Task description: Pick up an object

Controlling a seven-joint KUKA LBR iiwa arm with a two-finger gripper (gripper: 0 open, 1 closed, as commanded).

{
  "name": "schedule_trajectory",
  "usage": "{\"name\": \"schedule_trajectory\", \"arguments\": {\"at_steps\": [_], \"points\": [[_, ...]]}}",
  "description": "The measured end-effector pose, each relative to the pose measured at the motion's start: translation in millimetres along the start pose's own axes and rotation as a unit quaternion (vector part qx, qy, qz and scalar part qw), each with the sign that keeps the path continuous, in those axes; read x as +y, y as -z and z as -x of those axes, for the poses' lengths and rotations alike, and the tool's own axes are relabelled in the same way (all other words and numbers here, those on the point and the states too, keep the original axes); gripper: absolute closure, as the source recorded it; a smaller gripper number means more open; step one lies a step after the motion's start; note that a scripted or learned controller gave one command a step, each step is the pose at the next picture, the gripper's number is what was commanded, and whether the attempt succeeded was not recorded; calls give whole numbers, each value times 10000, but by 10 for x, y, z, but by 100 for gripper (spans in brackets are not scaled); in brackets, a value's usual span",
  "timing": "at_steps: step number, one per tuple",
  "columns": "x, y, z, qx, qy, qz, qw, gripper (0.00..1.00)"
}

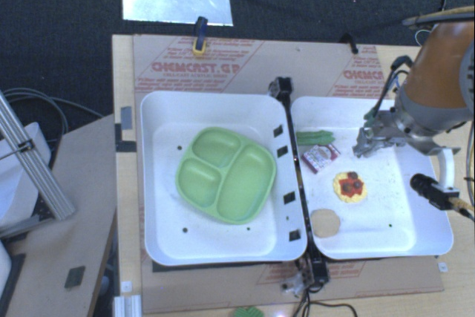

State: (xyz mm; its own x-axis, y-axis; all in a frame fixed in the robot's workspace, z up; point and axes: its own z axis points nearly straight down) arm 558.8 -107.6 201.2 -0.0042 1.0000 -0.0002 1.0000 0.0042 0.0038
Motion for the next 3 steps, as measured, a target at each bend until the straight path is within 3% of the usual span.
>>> {"name": "schedule_trajectory", "arguments": {"at_steps": [1, 2, 3], "points": [[-76, 439, 191, -7, -20, 10, 10000, 100], [191, -1061, -6, 11, 9, -48, 10000, 100], [321, 388, 334, -25, -20, 59, 10000, 100]]}}
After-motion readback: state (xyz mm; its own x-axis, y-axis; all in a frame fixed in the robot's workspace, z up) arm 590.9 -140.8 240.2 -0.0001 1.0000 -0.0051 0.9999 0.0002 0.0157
